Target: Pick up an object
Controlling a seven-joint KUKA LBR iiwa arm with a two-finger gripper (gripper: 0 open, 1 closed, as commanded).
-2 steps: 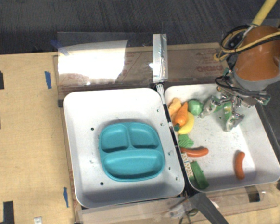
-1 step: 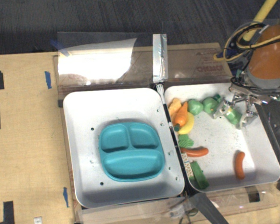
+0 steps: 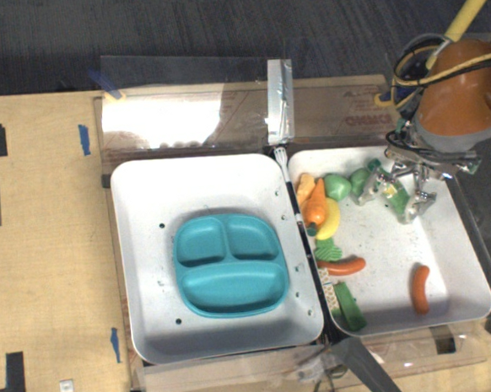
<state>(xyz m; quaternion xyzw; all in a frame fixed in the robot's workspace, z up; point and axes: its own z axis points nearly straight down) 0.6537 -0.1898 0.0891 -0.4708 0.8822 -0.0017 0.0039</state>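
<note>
Down at the two o'clock corner of the right bin (image 3: 465, 241) hangs the gripper (image 3: 404, 188), its metal fingers (image 3: 420, 192) pointing into the bin, with something green showing right at them; from where I stand I cannot tell whether the fingers are spread or pinching, nor whether that green piece is actually between them. The arm (image 3: 458, 98), orange above the wrist, comes in from three o'clock.

Toy food lies scattered in that bin. A cluster sits against the wall at nine o'clock: a carrot (image 3: 312, 201), a banana (image 3: 329, 220) just beside it, a green pepper (image 3: 338, 185) toward twelve, and lower down a red chili (image 3: 344, 266) and a green pod (image 3: 349, 303). Off by itself near five o'clock rests a sausage (image 3: 419, 288), well apart from everything else.

The left bin (image 3: 135, 191) carries a teal divided plate (image 3: 230, 262) in its middle.

I'd judge the sausage the easiest pick: it looks like light, stiff, smooth plastic, likely a bit slippery, so closing across its narrow middle should hold best. The clustered pieces touch one another and risk being nudged.
</note>
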